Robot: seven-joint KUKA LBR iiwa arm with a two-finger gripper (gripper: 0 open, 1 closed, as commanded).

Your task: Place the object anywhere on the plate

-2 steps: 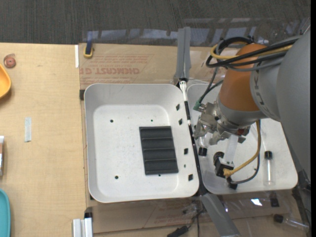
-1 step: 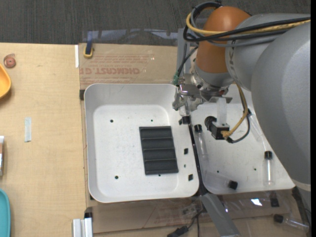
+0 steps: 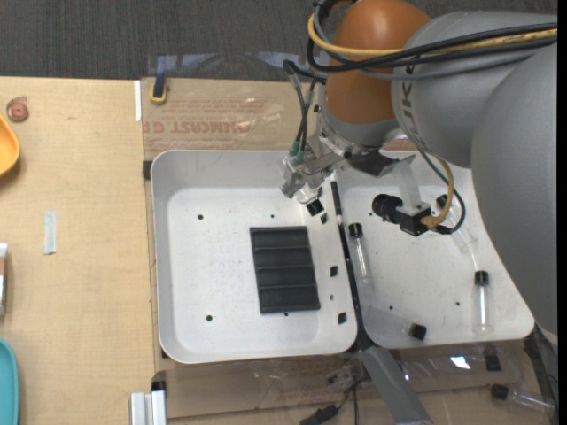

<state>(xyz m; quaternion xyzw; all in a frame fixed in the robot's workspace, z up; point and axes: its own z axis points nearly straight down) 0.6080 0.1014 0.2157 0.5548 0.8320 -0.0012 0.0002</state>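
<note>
A black ribbed rectangular slab (image 3: pixel 284 269) lies flat in the middle of the left white bin (image 3: pixel 177 237). My gripper (image 3: pixel 304 187) hangs over the far right corner of that bin, close to the divider between the two bins, a short way beyond the slab's far edge. The orange wrist band (image 3: pixel 372 34) and the grey arm cover what lies under them. Whether anything sits in the gripper is hidden by its metal body.
The right white bin (image 3: pixel 443 317) holds a small black block (image 3: pixel 416 331) and two clear tubes (image 3: pixel 481 301) with black caps. The wooden bench to the left bears an orange thing (image 3: pixel 7 149), a grey strip (image 3: pixel 50 233) and a teal edge (image 3: pixel 5 386).
</note>
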